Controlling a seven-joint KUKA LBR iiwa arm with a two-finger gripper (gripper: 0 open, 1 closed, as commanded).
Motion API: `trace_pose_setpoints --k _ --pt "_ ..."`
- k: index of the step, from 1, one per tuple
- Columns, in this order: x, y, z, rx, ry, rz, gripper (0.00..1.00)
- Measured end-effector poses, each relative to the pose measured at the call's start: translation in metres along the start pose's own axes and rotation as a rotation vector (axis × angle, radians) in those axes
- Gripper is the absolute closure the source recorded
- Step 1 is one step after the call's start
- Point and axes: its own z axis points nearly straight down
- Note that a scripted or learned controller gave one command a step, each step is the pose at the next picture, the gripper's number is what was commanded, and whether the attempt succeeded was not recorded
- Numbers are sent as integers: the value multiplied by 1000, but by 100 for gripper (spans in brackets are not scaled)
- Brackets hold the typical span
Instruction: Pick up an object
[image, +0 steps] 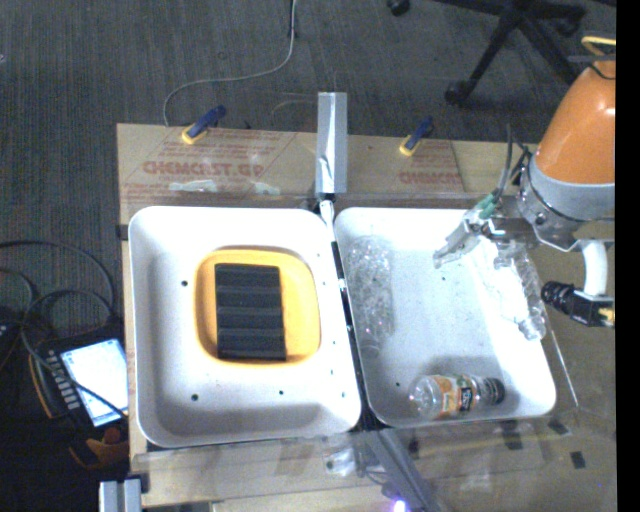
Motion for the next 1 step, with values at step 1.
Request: trace_pose_setpoints --k 1 --pt "0 0 0 0 0 0 0"
